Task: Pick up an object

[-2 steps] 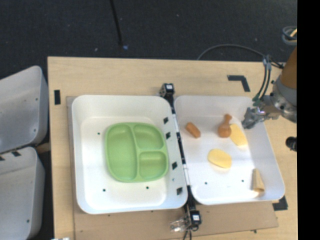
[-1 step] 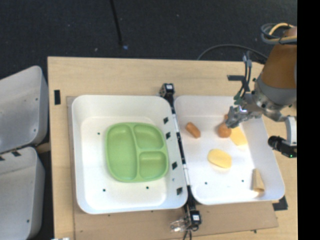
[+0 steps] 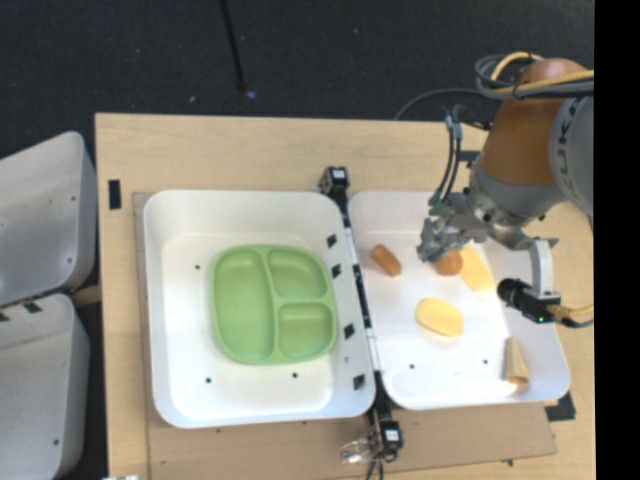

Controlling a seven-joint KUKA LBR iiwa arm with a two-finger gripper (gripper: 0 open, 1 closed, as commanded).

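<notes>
Gripper (image 3: 438, 246) hangs low over the far part of the right bin (image 3: 400, 373), on the grey arm (image 3: 520, 158) that reaches in from the right. Its tip sits right at an orange piece (image 3: 453, 264) and partly covers it. Whether it is released or clenched cannot be told, and nothing shows it holding the piece.

At the far left, off the edge of the wooden bench (image 3: 220, 138), stand two white moulded shapes (image 3: 40, 228). Next comes the left bin (image 3: 180, 378), which holds a green divided plate (image 3: 272, 302) lying flat near its middle, with one long compartment on the left and two smaller ones on the right. A black clip (image 3: 333, 180) sits at the far end of the seam where the two bins meet.

In the right bin, a brown sausage-shaped piece (image 3: 386, 259) lies closest to the seam, apart from the gripper. The orange piece comes next, on the bin floor under the gripper. A pale yellow lump (image 3: 440, 317) lies nearer the front, clear of the others. A yellow wedge (image 3: 477, 270) lies just right of the orange piece, seemingly touching it. A tan piece (image 3: 515, 361) rests near the right front corner, by the bin wall.
</notes>
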